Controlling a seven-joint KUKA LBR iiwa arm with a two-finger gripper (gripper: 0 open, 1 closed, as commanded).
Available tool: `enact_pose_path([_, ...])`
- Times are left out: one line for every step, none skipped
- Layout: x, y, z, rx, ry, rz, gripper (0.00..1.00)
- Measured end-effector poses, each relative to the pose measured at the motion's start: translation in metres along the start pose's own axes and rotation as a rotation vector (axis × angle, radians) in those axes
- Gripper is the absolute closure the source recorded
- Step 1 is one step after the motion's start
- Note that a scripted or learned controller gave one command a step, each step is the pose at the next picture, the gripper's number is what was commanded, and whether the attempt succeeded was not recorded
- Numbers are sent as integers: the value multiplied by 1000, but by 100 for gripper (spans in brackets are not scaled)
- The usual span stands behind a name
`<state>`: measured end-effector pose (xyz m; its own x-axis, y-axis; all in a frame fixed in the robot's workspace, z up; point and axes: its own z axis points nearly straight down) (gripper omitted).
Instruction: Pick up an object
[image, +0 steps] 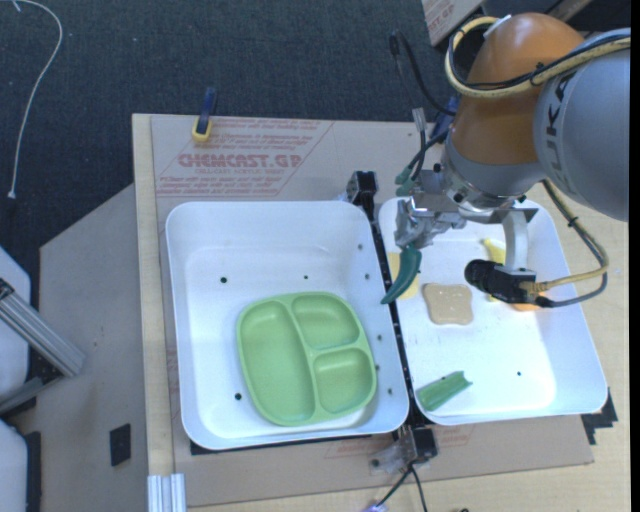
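The gripper (412, 232) hangs over the left edge of the right bin (560, 380), and a green pod-like object (404, 276) hangs from its fingers. A beige piece (448, 303) lies near the bin's middle, a green piece (441, 389) near its front-left corner. A green divided plate (305, 356) lies in the left bin (200, 300).

L bin (190, 300): divided tray (305, 355) in its front-right part. R bin (570, 370): flat slice (447, 303) near centre-left; pod (442, 389) at front-left corner; curved pod (405, 272) by L edge, against the divider. Gripper (415, 228) over R bin's back-left corner, arm above back edge.
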<state>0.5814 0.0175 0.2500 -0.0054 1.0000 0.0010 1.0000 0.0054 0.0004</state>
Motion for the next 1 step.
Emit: enact_pose_path([56, 25, 11, -2, 0, 0, 100])
